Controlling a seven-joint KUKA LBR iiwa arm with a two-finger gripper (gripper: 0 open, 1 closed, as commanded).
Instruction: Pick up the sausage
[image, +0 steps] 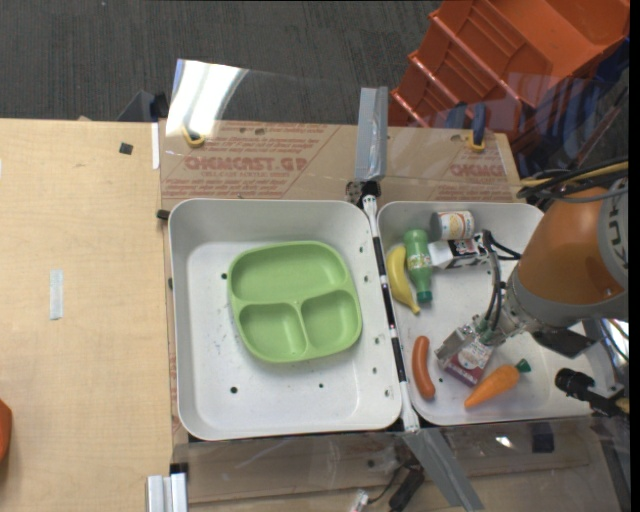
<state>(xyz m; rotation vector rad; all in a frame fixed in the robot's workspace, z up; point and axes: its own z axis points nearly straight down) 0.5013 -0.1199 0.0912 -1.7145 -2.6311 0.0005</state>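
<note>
Jaws (472, 345) low in the right bin, over a small purple packet; open or shut cannot be told, and nothing shows between them. Left to right: green tray (295, 299) in the left bin, then the sausage (423, 367) lying by the right bin's left wall, jaws just beside it. Judgement: grasp not yet made; pick and lift remain.

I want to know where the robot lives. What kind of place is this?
Probably a robot test lab, not a kitchen. A grey arm with an orange band reaches over two shallow white bins on a bench, with toy food such as a red sausage and an orange carrot.
</note>
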